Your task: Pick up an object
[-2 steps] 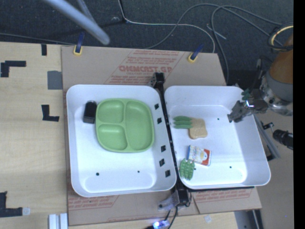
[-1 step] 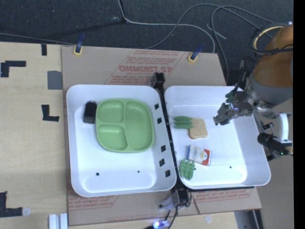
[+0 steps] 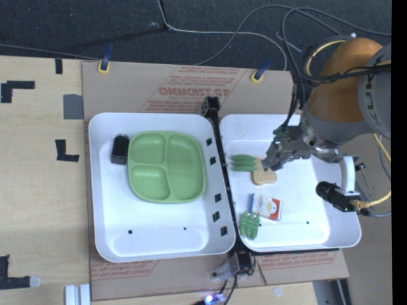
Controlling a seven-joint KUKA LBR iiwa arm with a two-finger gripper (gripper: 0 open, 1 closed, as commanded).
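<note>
Right now I see two white bins side by side, the left bin (image 3: 105,234) bearing a green three-compartment plate (image 3: 167,166) with a small black block (image 3: 119,149) touching its left edge, the right bin (image 3: 331,230) under the grey arm (image 3: 346,97) with its orange band. From my seat the gripper (image 3: 273,162) sits low over a tan cookie-like piece (image 3: 264,177), with a green leafy toy (image 3: 242,163) just left, though whether it is parted or clamped I cannot tell. Nearer the front lie a small red, white and blue packet (image 3: 265,206) and a green ridged piece (image 3: 248,225).
</note>
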